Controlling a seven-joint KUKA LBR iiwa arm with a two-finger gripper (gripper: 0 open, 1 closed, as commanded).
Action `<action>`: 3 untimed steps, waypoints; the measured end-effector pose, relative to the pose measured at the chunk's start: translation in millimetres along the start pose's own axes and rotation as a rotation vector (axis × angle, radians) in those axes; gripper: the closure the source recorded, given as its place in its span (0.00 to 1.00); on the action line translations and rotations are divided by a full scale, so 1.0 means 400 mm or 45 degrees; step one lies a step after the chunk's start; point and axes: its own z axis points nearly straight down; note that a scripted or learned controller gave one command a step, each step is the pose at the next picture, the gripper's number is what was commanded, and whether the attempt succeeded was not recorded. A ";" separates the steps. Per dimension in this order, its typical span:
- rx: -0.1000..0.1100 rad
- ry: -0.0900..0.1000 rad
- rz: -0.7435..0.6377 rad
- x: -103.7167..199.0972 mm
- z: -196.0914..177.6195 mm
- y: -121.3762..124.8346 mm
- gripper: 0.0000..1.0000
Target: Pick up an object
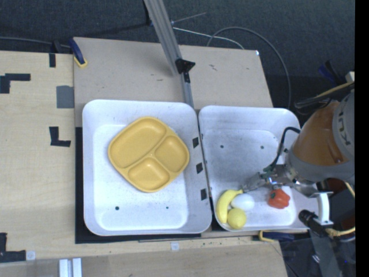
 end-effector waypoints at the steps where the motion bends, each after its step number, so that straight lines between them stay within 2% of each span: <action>1: 0.001 0.003 -0.001 0.002 -0.028 0.000 1.00; 3: -0.007 0.000 -0.002 0.025 -0.334 0.003 1.00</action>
